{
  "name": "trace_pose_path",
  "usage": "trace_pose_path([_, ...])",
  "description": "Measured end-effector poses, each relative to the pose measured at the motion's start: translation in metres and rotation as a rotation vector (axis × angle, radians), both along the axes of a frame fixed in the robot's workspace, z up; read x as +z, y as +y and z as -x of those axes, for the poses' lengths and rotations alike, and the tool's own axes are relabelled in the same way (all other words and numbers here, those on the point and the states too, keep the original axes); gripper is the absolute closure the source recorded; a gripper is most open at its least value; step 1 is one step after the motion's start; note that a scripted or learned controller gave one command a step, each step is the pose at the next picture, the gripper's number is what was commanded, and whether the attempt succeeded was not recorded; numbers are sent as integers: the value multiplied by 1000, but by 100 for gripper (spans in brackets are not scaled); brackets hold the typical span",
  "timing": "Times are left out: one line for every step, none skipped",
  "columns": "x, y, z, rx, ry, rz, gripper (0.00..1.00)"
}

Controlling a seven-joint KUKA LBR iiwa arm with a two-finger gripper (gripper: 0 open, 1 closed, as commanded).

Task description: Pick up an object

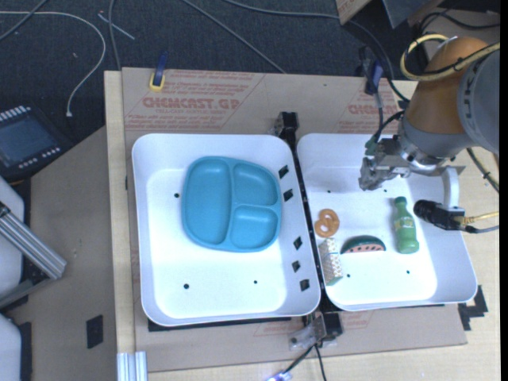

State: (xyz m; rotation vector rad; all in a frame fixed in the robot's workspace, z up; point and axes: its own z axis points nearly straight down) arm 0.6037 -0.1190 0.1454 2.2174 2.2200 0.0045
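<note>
Nothing has been lifted yet: the gripper hovers at 12 o'clock in the right bin, finger state cannot be told (too blurred). Bottle, pretzel, watermelon slice lie at 6 o'clock, ungrasped.

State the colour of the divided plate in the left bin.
Light blue divided plastic plate, seen best in the camera view.

Grey arm with a fat orange band, yellow and black cables looping round it.
</note>
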Motion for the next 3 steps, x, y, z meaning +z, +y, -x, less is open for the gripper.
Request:
trace_pose_path([45,5,-1,0,-1,0,100])
trace_pose_path([93,12,2,1,-2,0,100])
trace_pose_path([85,69,15,4,8,-4,100])
